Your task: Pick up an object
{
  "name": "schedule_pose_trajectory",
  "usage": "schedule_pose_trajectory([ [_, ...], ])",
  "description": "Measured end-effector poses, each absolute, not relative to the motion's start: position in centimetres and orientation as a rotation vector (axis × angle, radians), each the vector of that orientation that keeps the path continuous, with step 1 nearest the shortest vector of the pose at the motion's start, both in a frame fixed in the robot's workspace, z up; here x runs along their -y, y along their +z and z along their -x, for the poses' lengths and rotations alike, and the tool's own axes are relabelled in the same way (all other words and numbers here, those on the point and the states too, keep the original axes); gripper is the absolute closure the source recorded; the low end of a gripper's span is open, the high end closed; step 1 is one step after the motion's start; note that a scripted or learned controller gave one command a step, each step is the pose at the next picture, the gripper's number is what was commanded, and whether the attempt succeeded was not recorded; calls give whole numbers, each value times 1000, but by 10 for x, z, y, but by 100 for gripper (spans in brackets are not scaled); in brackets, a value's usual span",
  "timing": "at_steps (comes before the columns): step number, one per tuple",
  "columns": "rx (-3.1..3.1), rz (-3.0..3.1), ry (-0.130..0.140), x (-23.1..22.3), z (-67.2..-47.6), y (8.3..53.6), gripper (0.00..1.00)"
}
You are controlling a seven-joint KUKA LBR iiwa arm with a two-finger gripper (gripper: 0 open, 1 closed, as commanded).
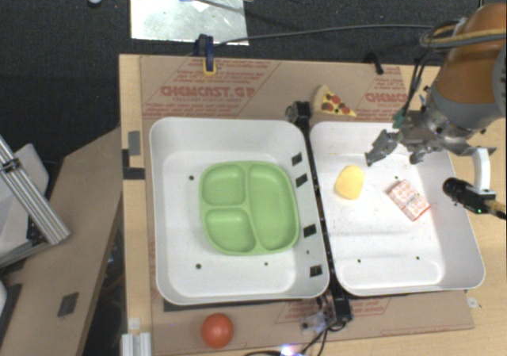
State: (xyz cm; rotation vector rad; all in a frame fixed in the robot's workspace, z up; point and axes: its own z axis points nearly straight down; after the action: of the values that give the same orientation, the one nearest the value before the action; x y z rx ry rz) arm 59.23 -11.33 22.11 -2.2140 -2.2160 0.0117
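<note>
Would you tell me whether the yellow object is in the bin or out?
In: the yellow object lies on the right bin's floor.

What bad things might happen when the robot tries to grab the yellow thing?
1. The yellow object looks rounded and smooth, so it may squirt out sideways when squeezed.
2. The gripper hangs up and to the right of it, not above it, so a straight drop would likely miss.
3. The small pink packet lies close by; a stray descent might nudge it instead.
</note>
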Motion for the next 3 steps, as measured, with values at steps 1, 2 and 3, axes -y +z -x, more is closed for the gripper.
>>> schedule_pose_trajectory([
  [1,2226,2219,-1,113,-595,229,0],
  [2,2222,2220,1,122,-590,178,0],
  [3,2221,2219,1,124,-582,133,0],
])
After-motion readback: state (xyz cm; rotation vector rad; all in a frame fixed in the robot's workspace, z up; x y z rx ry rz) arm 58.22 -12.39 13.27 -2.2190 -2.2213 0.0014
